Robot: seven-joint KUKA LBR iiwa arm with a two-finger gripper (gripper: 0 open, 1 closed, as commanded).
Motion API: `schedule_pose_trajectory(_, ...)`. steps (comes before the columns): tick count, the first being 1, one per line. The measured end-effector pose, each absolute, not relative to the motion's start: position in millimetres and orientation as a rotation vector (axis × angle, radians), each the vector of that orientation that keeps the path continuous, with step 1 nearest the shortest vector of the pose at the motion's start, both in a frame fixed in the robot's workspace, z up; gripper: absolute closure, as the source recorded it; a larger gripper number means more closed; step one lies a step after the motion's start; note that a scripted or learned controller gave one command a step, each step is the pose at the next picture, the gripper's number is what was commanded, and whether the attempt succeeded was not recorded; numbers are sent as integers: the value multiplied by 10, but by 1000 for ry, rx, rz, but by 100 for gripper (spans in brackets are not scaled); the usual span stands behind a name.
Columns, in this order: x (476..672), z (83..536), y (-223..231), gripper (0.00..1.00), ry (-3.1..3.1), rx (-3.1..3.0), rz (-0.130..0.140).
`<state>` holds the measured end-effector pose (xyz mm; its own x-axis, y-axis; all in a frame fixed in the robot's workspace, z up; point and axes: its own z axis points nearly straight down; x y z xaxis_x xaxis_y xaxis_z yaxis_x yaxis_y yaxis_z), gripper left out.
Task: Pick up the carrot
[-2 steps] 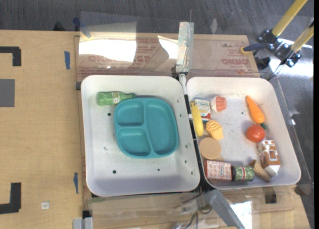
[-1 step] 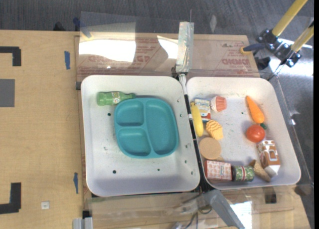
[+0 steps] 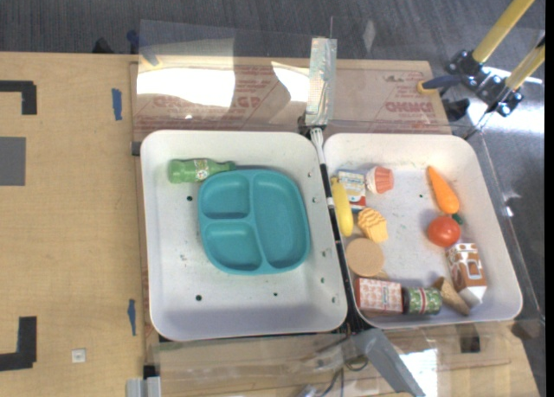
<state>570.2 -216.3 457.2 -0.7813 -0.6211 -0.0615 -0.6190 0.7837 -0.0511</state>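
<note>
— Over at the right bin [image 3: 493, 214], what do you make out?

— Smooth white plastic, shallow, with rounded corners. The carrot [image 3: 443, 189] lies near its two o'clock corner, a glossy orange cone with its narrow end toward twelve and a dark green bit at the fat end. Just beside that end, toward six, sits a round red tomato [image 3: 444, 230].

— Anything else in that bin?

— A yellow banana [image 3: 343, 208] runs along the nine o'clock wall. Beside it are a crinkled golden lump [image 3: 374, 226] and a flat tan disc [image 3: 364, 257]. A small carton [image 3: 468, 269] stands at four o'clock, and a red-labelled can [image 3: 379, 294] lies on its side at seven o'clock.

— And the left bin [image 3: 164, 240]?

— Same white plastic. A teal tray [image 3: 254, 220] with three compartments lies in its middle, and a green bottle [image 3: 198, 169] rests on its side at eleven o'clock, touching the tray's edge.

— The fingers?

— Cannot tell how they stand or whether they have hold of anything. The carrot rests on the bin floor, with nothing gripping it.
</note>
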Motion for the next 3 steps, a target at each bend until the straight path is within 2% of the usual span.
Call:
schedule_pose_trajectory(1,5318,4328,-2229,100,2746,-1518,-2)
schedule_pose_trajectory(2,5339,4456,-2217,100,2739,-1510,-10)
schedule_pose_trajectory(3,4946,3989,-2230,100,2340,-2092,1)
